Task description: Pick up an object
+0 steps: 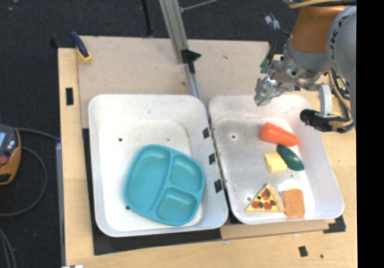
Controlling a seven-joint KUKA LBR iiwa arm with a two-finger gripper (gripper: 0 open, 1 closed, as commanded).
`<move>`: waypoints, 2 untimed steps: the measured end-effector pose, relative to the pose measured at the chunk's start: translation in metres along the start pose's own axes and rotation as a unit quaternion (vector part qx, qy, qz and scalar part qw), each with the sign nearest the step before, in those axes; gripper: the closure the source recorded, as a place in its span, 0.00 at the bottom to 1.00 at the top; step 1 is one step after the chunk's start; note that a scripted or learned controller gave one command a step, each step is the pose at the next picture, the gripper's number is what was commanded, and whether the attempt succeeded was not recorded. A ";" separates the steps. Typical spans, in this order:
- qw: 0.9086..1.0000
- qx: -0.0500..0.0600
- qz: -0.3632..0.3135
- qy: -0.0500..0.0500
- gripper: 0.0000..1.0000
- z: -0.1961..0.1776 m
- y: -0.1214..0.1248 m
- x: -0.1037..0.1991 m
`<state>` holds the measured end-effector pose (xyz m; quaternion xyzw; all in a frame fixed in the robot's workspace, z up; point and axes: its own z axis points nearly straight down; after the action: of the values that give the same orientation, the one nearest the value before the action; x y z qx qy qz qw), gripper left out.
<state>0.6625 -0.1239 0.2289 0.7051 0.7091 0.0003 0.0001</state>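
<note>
The right bin [240, 159] holds an orange carrot [279, 134], a dark green vegetable [291, 157], a yellow block [275, 162], a pizza slice [265, 199] and an orange-brown square piece [294, 202]. My gripper [264, 90] hangs over the bin's far edge, up and to the left of the carrot and apart from it. Nothing shows between its fingers.
The left bin [108, 117] holds a teal divided plate [165, 184]. An aluminium post [171, 12] rises behind the bins. The left part of the right bin is bare floor. A blue and yellow clamp [80, 46] sits at the bench's far left corner.
</note>
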 end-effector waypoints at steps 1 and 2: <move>1.000 0.000 0.000 0.000 1.00 -0.010 -0.013 0.043; 1.000 0.000 -0.001 0.001 1.00 -0.020 -0.031 0.097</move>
<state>0.6307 -0.0269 0.2494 0.7043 0.7099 0.0012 -0.0003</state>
